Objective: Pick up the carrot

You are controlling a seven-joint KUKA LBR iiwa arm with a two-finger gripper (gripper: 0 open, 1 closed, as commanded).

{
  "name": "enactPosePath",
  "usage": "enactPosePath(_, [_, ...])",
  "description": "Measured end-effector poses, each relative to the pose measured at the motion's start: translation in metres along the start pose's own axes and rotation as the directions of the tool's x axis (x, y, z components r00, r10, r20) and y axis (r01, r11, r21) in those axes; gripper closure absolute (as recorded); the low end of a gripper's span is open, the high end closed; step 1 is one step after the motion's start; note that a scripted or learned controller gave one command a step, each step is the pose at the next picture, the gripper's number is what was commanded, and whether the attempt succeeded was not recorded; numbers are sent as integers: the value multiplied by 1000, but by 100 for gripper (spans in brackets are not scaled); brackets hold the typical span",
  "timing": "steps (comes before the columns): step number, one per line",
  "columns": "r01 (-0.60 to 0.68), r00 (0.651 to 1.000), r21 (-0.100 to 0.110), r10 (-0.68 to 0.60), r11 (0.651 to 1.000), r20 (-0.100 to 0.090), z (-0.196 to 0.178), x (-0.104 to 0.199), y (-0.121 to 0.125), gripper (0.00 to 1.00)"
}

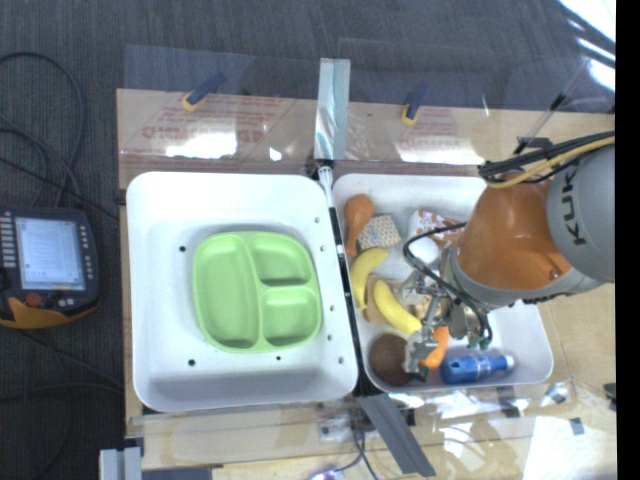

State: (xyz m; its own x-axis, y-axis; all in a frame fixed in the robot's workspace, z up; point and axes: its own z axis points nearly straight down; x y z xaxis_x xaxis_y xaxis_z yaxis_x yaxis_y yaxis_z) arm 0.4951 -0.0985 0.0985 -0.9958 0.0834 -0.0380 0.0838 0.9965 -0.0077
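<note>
My gripper (pixel 432 345) is reaching down into the right bin (pixel 535 353) over the carrot (pixel 436 348).

Going left to right: a teach pendant (pixel 47 265) is lying on the floor at 9 o'clock from the left bin (pixel 160 208), which is holding a green divided tray (pixel 257 290). In the right bin, bananas (pixel 378 290) are lying at 10 o'clock from my gripper, a brown round item (pixel 388 354) is sitting at 9 o'clock, just beside it, and a blue bottle (pixel 476 368) is lying at 4 o'clock. The orange carrot is showing right at my fingers, which are standing on either side of it; whether they are clamping it I cannot tell.
</note>
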Motion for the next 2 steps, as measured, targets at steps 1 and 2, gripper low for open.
enactPosePath(1, [1, 1000, -1, -1, 1000, 4, -11, -2, 2, 100])
enactPosePath(2, [15, 1000, -3, -15, 1000, -24, -211, -5, -75, 100])
